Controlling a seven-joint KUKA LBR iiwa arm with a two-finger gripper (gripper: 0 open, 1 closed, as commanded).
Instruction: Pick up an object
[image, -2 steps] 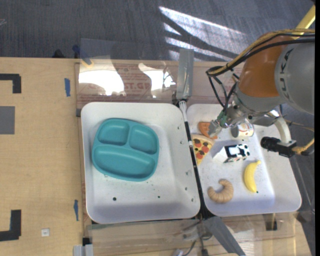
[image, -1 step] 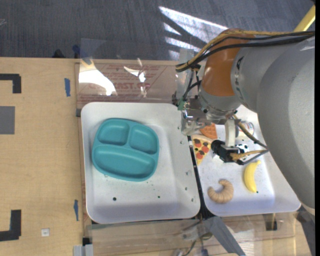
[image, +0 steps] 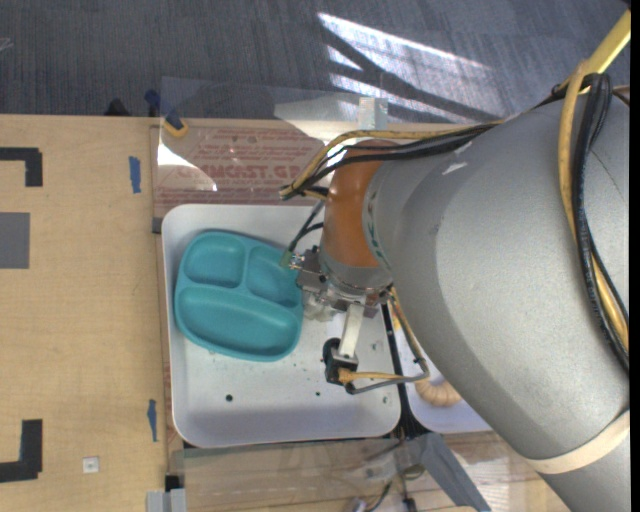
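White bin on cardboard-topped bench. Pincer low inside, width hidden: cannot tell. Teal divided plate flat just beside pincer, view-left, rim perhaps touching. Apparently unlifted; grasp and lift left to do.

We see a tan bench marked with black corners and blue tape; a white bin rests on it.

Even bright light; sunlit streaks on floor at top; arm slightly soft.
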